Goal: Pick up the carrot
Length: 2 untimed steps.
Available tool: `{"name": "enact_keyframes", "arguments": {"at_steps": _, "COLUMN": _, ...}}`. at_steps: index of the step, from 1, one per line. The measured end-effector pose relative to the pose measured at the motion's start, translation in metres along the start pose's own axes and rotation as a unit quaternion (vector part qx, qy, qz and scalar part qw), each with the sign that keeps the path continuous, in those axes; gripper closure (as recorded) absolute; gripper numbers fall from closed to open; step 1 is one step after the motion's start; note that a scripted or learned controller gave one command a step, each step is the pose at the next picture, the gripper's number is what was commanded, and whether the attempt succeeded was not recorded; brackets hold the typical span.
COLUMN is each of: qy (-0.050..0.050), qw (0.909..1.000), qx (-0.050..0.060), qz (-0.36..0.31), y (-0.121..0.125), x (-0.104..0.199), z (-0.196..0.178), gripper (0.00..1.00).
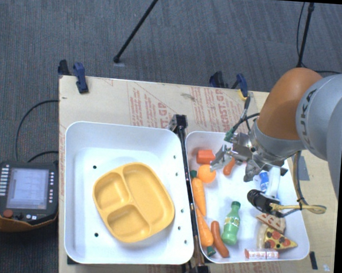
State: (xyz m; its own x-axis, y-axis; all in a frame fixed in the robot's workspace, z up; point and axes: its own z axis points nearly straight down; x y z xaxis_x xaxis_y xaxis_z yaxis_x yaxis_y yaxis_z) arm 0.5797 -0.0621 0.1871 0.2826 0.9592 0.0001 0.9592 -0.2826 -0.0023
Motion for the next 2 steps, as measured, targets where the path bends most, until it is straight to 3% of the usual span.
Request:
{"name": "enact_keyframes", "arguments": {"at_steps": 1, "qy": 0.0, "qw": 0.9996, "qx": 0.002, "qz": 0.027, "y": 0.022, "x": -0.013, "z": 0.1, "gripper": 0.0}}
{"name": "enact_keyframes", "arguments": {"at_steps": 2, "qy": 0.001, "qw": 0.9996, "qx": 0.001, "qz": 0.029, "y": 0.023, "x": -0.013, "z": 0.089, "gripper": 1.0}}
